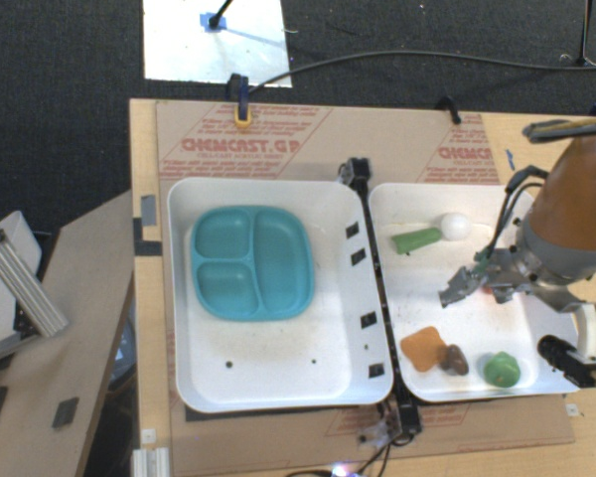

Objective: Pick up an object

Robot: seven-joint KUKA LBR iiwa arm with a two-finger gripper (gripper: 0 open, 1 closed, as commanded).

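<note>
The gripper [457, 288] hangs over the middle of the right bin [407, 366], and whether it is open or closed I cannot tell; nothing shows in its grasp. Near that bin's front edge lie an orange piece [422, 347], a brown lump [454, 360] touching it, and a green ball [502, 370]. Toward its far edge, a green stick [415, 238] touches a white ball [455, 227]. The left bin [268, 371] holds a teal divided plate [251, 263].
</note>
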